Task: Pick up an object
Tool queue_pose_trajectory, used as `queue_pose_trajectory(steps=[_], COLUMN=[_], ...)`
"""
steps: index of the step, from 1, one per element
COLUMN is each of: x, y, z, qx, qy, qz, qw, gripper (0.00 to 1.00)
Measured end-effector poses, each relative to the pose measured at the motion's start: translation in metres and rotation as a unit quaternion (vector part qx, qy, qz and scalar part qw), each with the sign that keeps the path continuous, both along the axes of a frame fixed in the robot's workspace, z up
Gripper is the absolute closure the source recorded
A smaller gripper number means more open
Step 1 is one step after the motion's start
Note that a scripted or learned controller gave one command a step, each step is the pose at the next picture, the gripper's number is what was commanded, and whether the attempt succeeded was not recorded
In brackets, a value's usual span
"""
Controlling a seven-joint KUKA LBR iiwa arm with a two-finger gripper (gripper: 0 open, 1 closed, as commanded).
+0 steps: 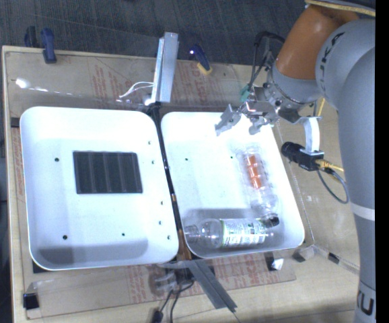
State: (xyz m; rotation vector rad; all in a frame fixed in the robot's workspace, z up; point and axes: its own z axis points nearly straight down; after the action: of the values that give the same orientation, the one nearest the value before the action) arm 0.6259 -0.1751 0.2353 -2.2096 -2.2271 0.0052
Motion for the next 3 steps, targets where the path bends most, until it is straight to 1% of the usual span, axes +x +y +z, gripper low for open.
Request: queue_pose_trajectory(steps=[1, 2, 3], x=[-0.017, -0.051, -0.051], y=[-0.035, -0.034, -0.034], z=[-0.061, -0.052, -0.042], qx=[-0.0004, 0.0005, 0.0004], qy=[0.0, -0.001, 0.0], qz=[0.01, 0.044, 0.045], qw=[1.0, 0.999, 0.999], gripper=[0.0, 0.0, 1.0])
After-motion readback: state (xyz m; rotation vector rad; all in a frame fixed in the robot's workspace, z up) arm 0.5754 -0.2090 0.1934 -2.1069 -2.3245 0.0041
